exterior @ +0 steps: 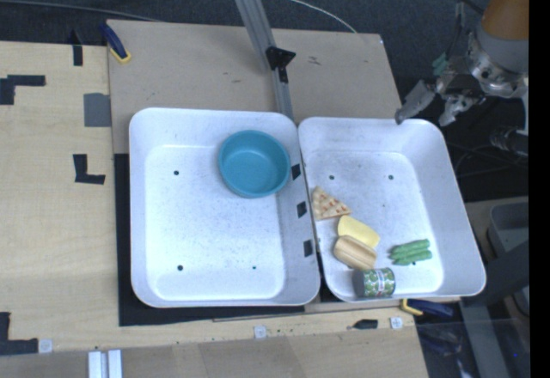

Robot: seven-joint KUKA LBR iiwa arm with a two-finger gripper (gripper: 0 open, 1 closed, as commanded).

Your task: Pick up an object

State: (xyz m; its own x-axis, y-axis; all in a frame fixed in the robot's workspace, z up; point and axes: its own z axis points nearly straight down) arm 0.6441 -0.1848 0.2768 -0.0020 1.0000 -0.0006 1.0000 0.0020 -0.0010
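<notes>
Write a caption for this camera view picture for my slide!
Gripper open above the right bin's far edge; blue bowl in the left bin.

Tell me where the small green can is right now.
The small green can lies on its side at the near edge of the right white bin, just below the tan bread roll and left of the green bean pod.

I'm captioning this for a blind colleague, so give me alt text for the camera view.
A grey arm's open gripper hovers at the far right corner of the right bin, which holds a waffle piece, yellow block, bread roll, green beans and a small can near its front. The left bin holds a blue bowl.
</notes>
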